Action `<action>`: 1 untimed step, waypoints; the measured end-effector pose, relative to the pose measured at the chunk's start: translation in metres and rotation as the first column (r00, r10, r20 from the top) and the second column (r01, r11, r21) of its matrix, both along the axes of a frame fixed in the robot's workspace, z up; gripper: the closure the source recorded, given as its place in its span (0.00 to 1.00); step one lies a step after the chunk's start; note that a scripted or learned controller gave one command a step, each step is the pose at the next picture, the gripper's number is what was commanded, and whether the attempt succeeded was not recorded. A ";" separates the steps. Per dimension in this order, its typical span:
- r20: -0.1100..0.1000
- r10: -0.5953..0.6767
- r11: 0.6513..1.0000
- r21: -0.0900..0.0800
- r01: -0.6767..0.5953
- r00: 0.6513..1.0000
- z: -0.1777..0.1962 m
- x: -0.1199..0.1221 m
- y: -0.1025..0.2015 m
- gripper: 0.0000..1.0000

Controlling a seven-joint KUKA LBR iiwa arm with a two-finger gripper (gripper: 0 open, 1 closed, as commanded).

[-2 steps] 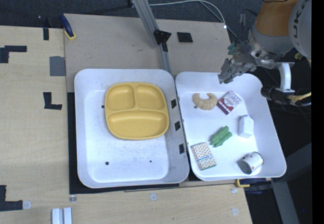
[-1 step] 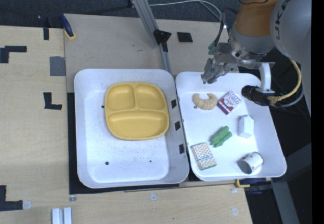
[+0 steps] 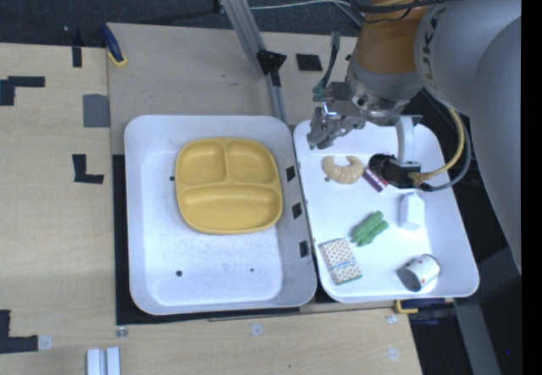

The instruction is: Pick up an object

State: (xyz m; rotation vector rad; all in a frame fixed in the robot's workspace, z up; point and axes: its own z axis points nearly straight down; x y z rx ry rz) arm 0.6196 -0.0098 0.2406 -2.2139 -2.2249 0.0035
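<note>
My gripper (image 3: 326,133) hangs over the far left corner of the right bin (image 3: 453,259), with nothing seen in it. Just to its lower right a tan croissant (image 3: 343,168) lies on the bin floor, a short gap away. Further toward the front are a green pea pod (image 3: 369,228), a small patterned packet (image 3: 340,260), a white block (image 3: 412,211) and a white and grey cup (image 3: 420,272) lying on its side. The grey arm with its orange band comes in from the upper right.
The left bin (image 3: 137,195) holds a yellow divided plate (image 3: 229,184). A slanted metal post (image 3: 246,18) rises behind the bins, close to the gripper's left. The raised rims of the two bins meet just left of the gripper.
</note>
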 end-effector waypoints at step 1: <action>0.001 0.002 1.000 0.001 -0.002 1.000 0.004 -0.006 0.053 1.00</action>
